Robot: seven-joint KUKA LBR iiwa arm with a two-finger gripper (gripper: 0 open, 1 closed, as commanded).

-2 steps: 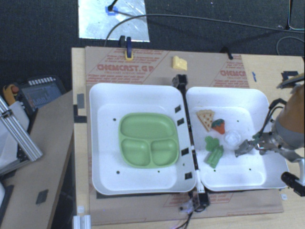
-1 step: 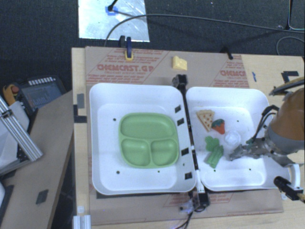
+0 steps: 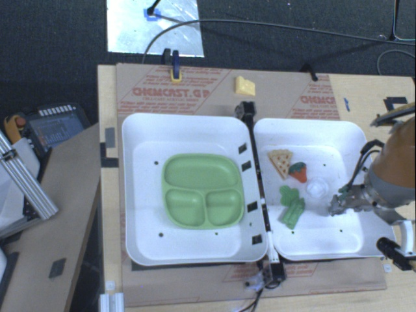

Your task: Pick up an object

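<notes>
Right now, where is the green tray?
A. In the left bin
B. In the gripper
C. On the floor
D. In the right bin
A: the green tray lies flat in the left bin, while the toy food sits in the right bin near the gripper.
</notes>
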